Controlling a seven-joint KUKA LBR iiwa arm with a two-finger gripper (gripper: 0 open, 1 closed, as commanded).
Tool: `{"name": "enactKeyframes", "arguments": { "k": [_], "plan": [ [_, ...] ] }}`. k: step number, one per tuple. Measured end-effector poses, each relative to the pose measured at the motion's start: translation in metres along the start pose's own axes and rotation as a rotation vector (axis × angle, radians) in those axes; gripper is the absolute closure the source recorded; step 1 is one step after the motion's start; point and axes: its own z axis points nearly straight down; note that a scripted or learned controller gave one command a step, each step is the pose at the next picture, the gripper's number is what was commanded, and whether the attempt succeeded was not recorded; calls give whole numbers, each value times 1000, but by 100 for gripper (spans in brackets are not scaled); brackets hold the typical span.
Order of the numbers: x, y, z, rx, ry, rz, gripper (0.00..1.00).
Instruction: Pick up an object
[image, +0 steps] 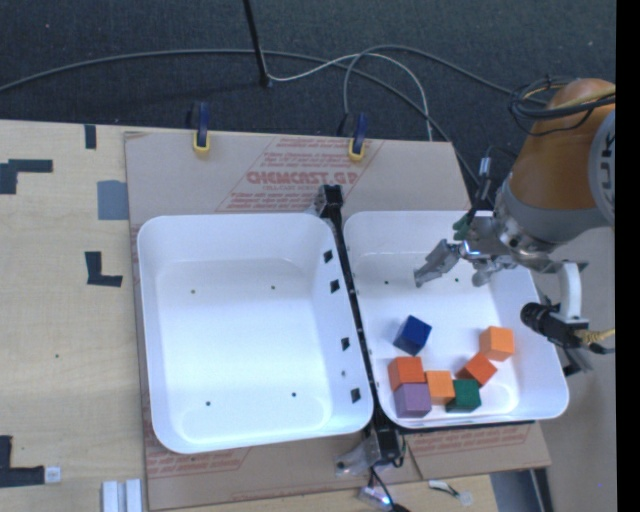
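In the right bin (520, 300) lie several small blocks. A blue cube (412, 334) rests near the middle. An orange cube (497, 343) and a red-orange block (480, 369) lie to its right. Along the front wall sit an orange block (405, 372), a lighter orange block (440, 385), a purple cube (412, 400) and a green block (463, 394). My gripper (452, 274) hangs over the back part of this bin, up and right of the blue cube. It is open, with nothing between its fingers.
The left bin (160, 300) stands beside the right one, with a black divider strip (345, 300) between them. Both rest on a cardboard sheet (290, 170) held by two clamps. Cables run across the dark floor at the back.
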Motion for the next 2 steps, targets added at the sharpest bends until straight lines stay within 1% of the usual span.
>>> {"name": "enactKeyframes", "arguments": {
  "k": [1, 2],
  "plan": [
    [28, -28, 52, 4, 1, -75, 0],
    [-3, -30, 154, 7, 0, 2, 0]
  ]
}}
